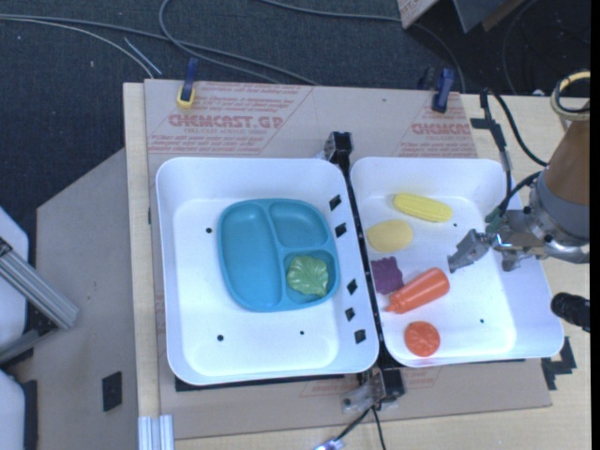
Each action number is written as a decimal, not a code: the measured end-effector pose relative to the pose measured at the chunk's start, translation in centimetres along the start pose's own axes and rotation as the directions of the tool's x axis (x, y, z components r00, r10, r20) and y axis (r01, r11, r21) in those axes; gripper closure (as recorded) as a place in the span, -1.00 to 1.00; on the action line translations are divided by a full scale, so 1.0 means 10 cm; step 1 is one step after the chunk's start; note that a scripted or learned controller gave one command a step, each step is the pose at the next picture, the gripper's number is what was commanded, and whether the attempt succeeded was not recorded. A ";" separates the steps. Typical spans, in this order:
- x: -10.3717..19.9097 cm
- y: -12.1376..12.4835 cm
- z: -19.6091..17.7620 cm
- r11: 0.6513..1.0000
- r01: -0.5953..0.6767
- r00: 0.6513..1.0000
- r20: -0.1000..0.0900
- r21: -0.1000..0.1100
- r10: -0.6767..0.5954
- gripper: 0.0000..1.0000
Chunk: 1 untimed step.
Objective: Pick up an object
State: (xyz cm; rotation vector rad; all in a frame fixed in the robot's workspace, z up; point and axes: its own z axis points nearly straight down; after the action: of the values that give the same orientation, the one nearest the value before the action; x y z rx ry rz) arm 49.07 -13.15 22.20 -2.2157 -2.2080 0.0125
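The gripper (469,249) is seen over the right bin (487,331), fingers apart and gripping nothing, just right of the toy carrot (419,290) lying beside a purple block (385,275).

Arm (572,190) cut by right edge — gripper (466,251) fingers blurred.

The left bin (178,251) holds a divided plate (248,251) with a lettuce piece (308,275) in its near-right compartment, while the right bin (487,331) holds a corn cob (422,207) farthest back, a lemon (389,236), a block (385,275), a carrot (419,290) and a tomato (422,337) nearest.
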 end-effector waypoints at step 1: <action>0.00 0.03 -0.06 1.000 0.004 1.000 0.002 -0.014 -0.004 -1.00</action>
State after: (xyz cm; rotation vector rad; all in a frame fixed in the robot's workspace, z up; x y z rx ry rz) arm 49.36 -13.11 22.84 -2.2195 -2.2203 -0.0001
